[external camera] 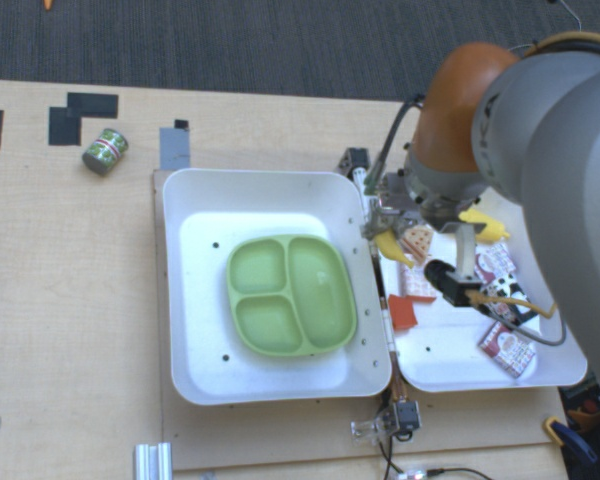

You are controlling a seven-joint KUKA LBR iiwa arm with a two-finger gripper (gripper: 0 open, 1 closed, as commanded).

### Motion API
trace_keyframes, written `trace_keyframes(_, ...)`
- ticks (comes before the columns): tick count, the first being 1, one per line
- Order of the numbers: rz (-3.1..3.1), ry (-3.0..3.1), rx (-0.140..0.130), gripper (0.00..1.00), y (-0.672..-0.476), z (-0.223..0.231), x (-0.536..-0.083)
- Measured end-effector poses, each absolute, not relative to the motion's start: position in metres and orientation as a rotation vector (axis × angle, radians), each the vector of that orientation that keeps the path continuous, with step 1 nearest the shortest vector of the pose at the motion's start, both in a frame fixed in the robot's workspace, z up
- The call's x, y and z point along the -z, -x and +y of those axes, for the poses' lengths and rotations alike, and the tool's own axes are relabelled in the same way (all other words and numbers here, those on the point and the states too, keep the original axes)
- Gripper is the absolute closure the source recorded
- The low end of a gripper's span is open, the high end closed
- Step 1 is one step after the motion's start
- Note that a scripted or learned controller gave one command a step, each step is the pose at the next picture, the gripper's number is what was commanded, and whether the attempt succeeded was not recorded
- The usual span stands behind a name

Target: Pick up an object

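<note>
My gripper [404, 224] hangs under the grey wrist over the left end of the right bin [450, 373], close to the wall between the bins. Just beneath it lie a yellow banana-like piece [388, 247] and a tan waffle-patterned item [417, 240]. A red-orange piece [404, 313] lies nearer the front, with a white and red packet [420, 280] beside it. Another yellow piece [487, 230] and several red-and-white packets [507, 349] lie further right. The wrist hides whatever is directly under the gripper.
The left bin [195, 268] holds a green divided plate [290, 296]. A small green can [104, 151] lies on the bench at the far left, near black tape patches [80, 116]. The arm covers the upper right of the view.
</note>
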State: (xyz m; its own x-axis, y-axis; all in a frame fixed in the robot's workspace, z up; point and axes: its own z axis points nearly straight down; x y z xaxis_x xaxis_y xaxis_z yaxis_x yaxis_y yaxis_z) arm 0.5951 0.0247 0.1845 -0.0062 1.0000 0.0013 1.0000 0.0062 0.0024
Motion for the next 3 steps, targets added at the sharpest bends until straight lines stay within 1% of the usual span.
trace_keyframes(1, 2.228, -2.213, -0.005, 1.0, -0.666, 0.102, -0.185)
trace_keyframes(2, 2.223, -2.217, -0.003, 1.0, -0.607, 0.045, -0.204)
trace_keyframes(3, 2.223, -2.219, -0.001, 1.0, -0.565, 0.024, -0.184)
